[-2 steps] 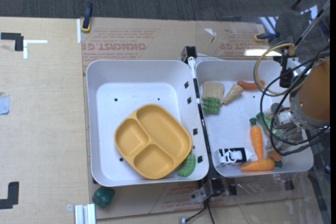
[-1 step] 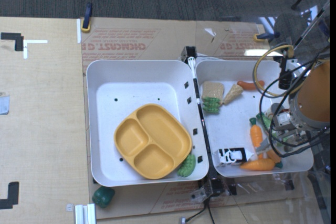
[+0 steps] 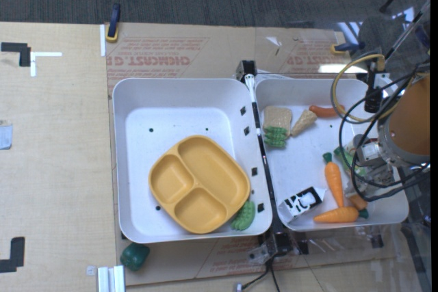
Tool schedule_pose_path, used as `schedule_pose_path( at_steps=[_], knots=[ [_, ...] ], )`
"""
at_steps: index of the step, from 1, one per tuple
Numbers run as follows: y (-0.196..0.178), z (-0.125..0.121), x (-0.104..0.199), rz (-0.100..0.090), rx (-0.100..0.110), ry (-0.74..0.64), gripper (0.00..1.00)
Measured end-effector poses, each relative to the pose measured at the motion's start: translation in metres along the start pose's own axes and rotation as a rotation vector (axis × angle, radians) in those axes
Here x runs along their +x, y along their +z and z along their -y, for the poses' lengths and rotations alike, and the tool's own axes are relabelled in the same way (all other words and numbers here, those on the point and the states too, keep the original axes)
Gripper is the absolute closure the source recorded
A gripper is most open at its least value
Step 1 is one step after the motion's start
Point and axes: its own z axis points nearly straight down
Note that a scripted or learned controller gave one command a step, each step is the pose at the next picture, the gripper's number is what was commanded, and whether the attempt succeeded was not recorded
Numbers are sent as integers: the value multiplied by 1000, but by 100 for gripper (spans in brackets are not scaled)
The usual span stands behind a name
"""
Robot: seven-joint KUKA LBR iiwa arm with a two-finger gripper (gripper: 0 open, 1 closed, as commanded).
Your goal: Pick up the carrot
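While cables hide the gripper (image 3: 363, 171) — its state cannot be told — an upright carrot (image 3: 334, 182) lies just left of it in the right bin (image 3: 301, 89); a centred descent across its width would grip best.

Two white bins side by side. Left bin (image 3: 130, 147) — yellow divided plate (image 3: 198, 182), green vegetable (image 3: 244, 215) at its near-right edge. Right bin (image 3: 301, 167) — two carrots (image 3: 334, 182) near the front-right corner, one upright, one (image 3: 337, 216) along the front wall; black-and-white block (image 3: 303, 200) beside them. Arm (image 3: 407, 123) over the right edge.
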Motion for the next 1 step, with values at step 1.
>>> schedule_pose_path(
  at_steps=[1],
  knots=[
    [14,-2,-13,-10,-1,-100,100]
  ],
)
